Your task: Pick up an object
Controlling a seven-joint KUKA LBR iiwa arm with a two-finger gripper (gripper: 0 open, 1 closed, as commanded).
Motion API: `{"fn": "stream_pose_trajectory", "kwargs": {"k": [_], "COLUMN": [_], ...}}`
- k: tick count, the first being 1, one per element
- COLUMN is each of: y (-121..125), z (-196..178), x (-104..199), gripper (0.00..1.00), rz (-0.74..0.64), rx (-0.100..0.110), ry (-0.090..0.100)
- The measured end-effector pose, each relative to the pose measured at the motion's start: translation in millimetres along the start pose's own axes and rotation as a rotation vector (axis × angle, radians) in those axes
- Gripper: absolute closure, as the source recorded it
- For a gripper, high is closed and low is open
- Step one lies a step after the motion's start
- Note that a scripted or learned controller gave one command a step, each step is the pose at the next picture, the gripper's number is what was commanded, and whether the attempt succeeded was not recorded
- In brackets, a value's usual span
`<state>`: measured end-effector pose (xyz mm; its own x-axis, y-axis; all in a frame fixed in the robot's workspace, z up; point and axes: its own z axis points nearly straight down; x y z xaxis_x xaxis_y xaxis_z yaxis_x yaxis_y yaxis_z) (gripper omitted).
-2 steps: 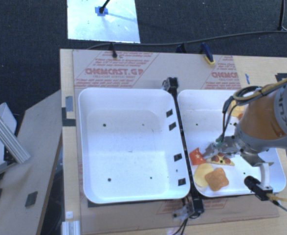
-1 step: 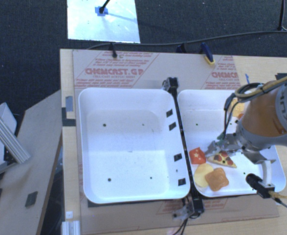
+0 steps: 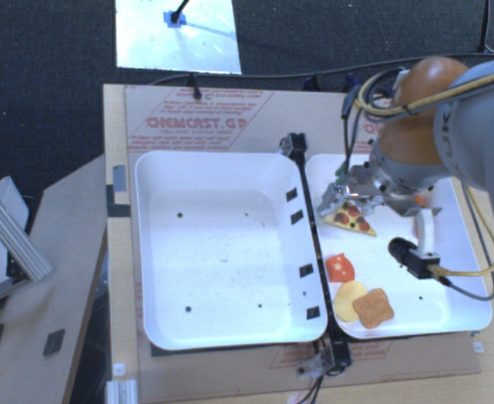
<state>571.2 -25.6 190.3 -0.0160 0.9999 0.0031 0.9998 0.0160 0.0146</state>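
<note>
The gripper (image 3: 341,199) hangs low in the right-hand bin (image 3: 470,310), close to the divider, and from here I cannot tell how its jaws stand. Just beside it, a touch nearer the front edge, lies the pizza slice (image 3: 352,219), its long axis pointing away from the divider toward the bin's middle; it seems to sit under the tool's tip rather than in it. The red piece (image 3: 341,267), the yellow piece (image 3: 348,294) and the orange waffle (image 3: 374,308) lie further toward the front, so the slice looks the likeliest target.
</note>
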Motion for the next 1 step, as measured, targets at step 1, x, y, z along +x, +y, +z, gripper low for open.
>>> {"fn": "stream_pose_trajectory", "kwargs": {"k": [1], "y": [-23.6], "z": [6.3], "x": [57.3], "gripper": [1.00], "rz": [0.006], "rx": [0.015], "ry": [-0.001]}}
